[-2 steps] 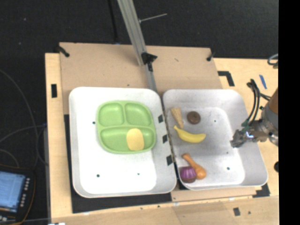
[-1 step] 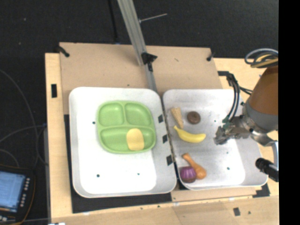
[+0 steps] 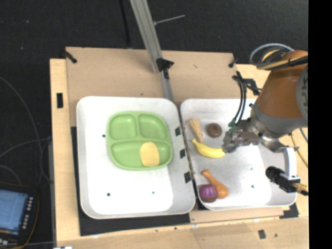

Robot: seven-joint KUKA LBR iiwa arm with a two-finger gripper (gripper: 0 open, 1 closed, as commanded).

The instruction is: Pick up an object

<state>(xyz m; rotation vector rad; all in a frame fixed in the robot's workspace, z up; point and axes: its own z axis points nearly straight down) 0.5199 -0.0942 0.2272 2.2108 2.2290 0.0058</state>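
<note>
The left bin (image 3: 93, 191) holds one green divided plate (image 3: 139, 140) with three compartments; a single yellow oval piece (image 3: 150, 154) lies in the lower one, toward its right side. Bare white floor runs below the plate and along the bin's left side.

The right bin (image 3: 249, 191) holds five things: one tan cone-like piece (image 3: 196, 128) near the left wall, one brown round piece (image 3: 214, 130) just beside it, one banana (image 3: 208, 150) below them, and one orange piece (image 3: 215, 184) touching one purple piece (image 3: 208, 192) at the lower left corner. The lower right floor is open.

The arm (image 3: 280, 102) reaches in from the right, its orange band above the wrist, and bends down over the right bin. The gripper (image 3: 230, 142) sits just beside the banana's right tip; whether its jaws are spread or closed cannot be told, and nothing is seen between them.
</note>
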